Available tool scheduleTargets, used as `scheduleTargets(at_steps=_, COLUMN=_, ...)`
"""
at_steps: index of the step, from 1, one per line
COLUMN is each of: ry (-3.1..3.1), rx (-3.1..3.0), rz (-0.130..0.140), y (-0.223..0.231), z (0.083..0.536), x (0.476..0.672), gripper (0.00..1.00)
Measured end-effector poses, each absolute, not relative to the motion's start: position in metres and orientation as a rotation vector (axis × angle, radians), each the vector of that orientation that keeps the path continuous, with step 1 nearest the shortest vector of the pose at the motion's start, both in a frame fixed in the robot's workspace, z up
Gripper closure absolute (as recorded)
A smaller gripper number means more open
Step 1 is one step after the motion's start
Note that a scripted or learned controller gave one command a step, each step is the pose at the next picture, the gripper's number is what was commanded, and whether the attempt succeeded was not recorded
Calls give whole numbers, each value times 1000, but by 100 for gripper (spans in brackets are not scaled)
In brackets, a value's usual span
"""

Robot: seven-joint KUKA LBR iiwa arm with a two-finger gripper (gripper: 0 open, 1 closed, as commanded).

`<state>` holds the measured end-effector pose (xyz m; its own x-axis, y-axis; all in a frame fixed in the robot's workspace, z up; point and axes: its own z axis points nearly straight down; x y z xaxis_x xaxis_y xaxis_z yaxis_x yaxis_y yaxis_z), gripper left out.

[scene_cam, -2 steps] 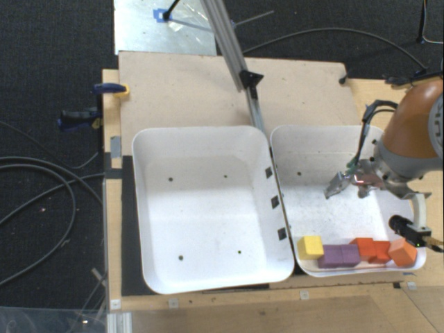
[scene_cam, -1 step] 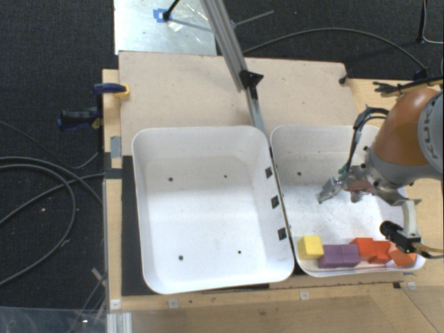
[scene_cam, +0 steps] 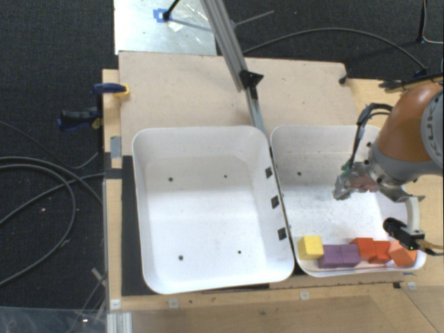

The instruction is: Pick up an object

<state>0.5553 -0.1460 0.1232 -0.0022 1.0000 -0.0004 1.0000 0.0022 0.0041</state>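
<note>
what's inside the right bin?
Right bin: yellow block, purple block, red block, orange block along its near edge. The gripper and arm cover part of its floor.

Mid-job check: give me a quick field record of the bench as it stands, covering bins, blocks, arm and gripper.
left bin: white, shallow
right bin: white, blocks along its near edge
yellow block: leftmost of the row
purple block: beside the yellow one
red block: next right
orange block: at the row's right end
arm: reaches in from the right
gripper: over the right bin, apart from the blocks
grasp: cannot tell
</note>
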Motion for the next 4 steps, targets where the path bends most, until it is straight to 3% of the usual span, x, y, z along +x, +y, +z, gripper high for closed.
scheduleTargets(at_steps=1, ry=2231, rx=2207, rz=5, y=-86, z=149, x=576, gripper=100)
scheduleTargets(at_steps=2, ry=2229, rx=2208, rz=8, y=-46, z=193, x=583, gripper=100)
scheduleTargets(at_steps=3, ry=2226, rx=2207, rz=13, y=-23, z=275, x=580, gripper=100)
scheduleTargets(at_steps=4, ry=2228, rx=2212, rz=4, y=4, z=272, x=581, gripper=100)
